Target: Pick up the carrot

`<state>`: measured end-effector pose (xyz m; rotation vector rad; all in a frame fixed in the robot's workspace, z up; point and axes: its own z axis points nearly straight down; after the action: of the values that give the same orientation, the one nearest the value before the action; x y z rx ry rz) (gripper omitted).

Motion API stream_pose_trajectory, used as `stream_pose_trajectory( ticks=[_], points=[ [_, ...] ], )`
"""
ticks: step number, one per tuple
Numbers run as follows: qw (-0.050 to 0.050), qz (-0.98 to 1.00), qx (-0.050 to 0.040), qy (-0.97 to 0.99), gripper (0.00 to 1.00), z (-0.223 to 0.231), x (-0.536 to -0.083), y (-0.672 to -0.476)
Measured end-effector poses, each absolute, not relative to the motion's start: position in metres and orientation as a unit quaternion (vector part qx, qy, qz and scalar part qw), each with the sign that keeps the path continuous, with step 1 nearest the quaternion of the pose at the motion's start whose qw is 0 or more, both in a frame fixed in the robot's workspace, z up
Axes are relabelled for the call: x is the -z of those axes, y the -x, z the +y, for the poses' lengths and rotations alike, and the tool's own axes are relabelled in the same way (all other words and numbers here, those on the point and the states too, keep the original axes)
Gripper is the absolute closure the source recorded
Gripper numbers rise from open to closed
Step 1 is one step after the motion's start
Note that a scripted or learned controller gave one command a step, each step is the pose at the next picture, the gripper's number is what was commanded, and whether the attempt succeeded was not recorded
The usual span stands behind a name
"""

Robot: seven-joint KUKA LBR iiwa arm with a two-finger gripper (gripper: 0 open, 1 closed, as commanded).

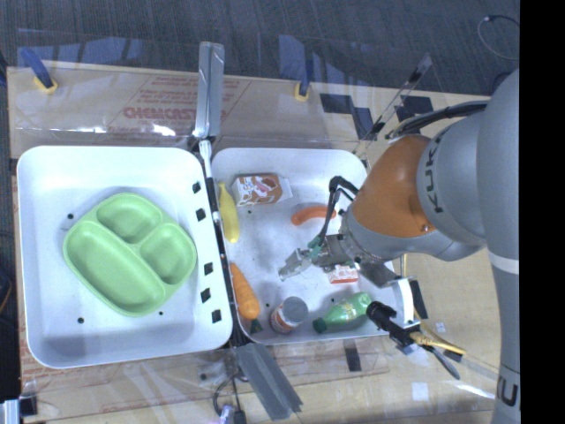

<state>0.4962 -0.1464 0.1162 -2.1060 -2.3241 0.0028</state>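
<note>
Here, a tapered orange carrot (245, 293), lying flat, untouched.

One camera is watching me from above the bench (115, 113), fixed and looking down at a slant, taking in both white bins (35, 237) whole while my arm (441, 193) is reaching in from its right.

We see two bins side by side: the left bin (35, 237) holds a divided plate (128, 253). In the right bin (282, 159), the carrot (244, 293) lies at the near left wall, a banana (229, 216) beyond it, a packet (258, 189) at the far side, a sausage (309, 214) right of that, and a can (289, 314) and bottle (344, 314) along the near wall
</note>
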Motion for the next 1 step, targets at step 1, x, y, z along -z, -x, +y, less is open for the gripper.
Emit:
stream_pose_trajectory(
  ticks=[1],
  points=[
    [0.001,-0.782,-0.0005,0.623,0.0,-0.1353,-0.0915,-0.6097]
  ],
)
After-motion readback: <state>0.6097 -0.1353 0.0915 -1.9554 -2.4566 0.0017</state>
